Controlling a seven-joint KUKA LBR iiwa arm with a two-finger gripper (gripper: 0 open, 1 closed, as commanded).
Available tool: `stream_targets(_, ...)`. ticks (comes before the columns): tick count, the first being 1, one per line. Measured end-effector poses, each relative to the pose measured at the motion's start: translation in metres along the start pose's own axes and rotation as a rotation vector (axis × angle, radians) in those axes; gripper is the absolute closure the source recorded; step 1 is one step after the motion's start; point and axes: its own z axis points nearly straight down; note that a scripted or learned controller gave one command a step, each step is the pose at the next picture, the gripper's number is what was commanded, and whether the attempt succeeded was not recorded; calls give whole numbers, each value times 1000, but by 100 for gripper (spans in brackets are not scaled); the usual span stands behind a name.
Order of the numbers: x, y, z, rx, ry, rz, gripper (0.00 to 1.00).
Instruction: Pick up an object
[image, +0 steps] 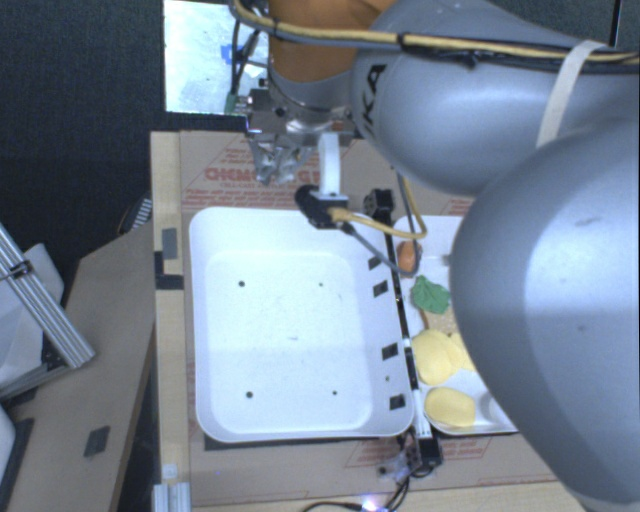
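Observation:
My gripper (277, 168) hangs below the orange wrist band, over the cardboard just beyond the far rim of the left bin (215, 300). I see nothing in it. In the right bin (497, 428), mostly hidden under the grey arm, lie a small orange piece (407, 256), a green leafy piece (430, 294) and two yellow rounded pieces (437, 355) (450, 406). All of these lie well to the right of the gripper and nearer the camera.
The big grey arm links cover the upper right and much of the right bin. A black cable fitting (318, 208) and a yellow cable overhang the left bin's far right corner. Black clips (390, 350) line the divide between the bins. A metal frame (40, 320) stands at far left.

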Motion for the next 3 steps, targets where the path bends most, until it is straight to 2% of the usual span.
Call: stream_targets(3, 0, 0, -2, 0, 0, 0, 100)
